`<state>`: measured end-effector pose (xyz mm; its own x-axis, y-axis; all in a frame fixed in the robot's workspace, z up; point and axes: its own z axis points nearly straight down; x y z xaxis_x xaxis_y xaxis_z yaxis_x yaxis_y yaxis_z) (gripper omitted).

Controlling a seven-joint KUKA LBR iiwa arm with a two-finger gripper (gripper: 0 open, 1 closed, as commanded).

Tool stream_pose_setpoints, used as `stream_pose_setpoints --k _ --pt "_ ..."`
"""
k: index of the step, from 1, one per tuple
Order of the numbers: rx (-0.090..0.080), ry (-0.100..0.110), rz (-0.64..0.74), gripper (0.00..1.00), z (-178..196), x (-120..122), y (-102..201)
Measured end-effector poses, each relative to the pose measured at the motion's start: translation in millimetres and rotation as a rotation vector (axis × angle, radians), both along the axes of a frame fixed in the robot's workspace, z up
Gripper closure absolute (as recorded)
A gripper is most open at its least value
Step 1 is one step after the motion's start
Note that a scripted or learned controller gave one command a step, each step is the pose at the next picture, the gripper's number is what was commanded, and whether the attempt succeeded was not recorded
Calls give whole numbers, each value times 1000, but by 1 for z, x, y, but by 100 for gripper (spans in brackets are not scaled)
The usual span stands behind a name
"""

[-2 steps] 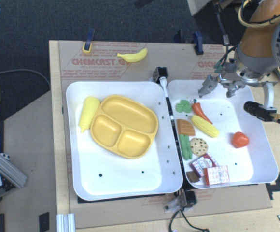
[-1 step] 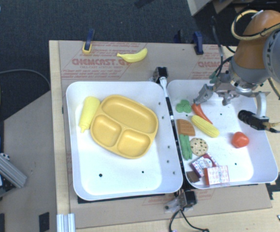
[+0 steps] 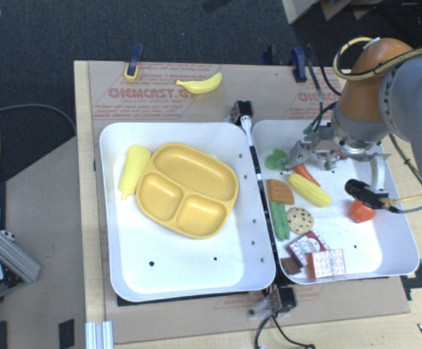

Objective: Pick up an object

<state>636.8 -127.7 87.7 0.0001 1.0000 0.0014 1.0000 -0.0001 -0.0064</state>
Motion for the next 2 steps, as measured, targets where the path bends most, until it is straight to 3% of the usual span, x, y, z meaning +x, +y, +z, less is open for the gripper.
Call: stream_pose_setpoints --k 1,2 --pt "-2 -8 0 100 15 2 0" --pt "-3 -13 1 100 60 9 0"
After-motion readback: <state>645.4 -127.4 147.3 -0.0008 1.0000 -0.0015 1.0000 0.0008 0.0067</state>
